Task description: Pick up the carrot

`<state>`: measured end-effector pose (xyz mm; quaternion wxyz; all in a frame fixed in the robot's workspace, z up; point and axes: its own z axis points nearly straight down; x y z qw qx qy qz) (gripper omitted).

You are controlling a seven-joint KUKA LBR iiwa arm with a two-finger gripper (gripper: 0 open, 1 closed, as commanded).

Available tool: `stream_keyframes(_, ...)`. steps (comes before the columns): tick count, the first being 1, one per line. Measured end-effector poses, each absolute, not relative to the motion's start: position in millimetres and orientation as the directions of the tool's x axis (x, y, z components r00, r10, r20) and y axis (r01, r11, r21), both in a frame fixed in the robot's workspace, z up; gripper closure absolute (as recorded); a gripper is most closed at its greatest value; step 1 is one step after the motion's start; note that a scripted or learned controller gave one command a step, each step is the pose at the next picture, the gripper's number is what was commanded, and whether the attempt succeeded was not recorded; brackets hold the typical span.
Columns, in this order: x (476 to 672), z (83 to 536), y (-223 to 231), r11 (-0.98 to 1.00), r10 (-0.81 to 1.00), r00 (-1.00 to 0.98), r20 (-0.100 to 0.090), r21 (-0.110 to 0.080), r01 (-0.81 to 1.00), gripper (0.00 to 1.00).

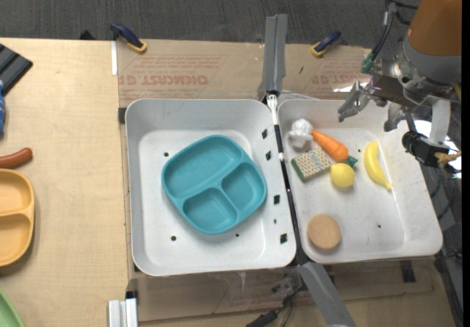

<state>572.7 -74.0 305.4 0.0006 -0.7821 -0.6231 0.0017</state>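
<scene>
In the camera view, the fingers [374,109] hang spread and empty above the far edge of the right bin [411,245]. The carrot [330,145] lies below and to their left, tip toward the white ball [299,133], with the lemon [342,175] and sponge [312,164] just beside it. A good grasp likely straddles the carrot's middle across its width, descending clear of those neighbours.

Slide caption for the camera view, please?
Gripper open above right bin's far edge; carrot lies untouched inside.
</scene>
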Motion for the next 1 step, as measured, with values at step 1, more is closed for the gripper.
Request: stream_keyframes(1, 584.0, 191.1, -99.7, -0.023, 1.000, 0.023, 0.000, -0.005, 1.000, 0.00)
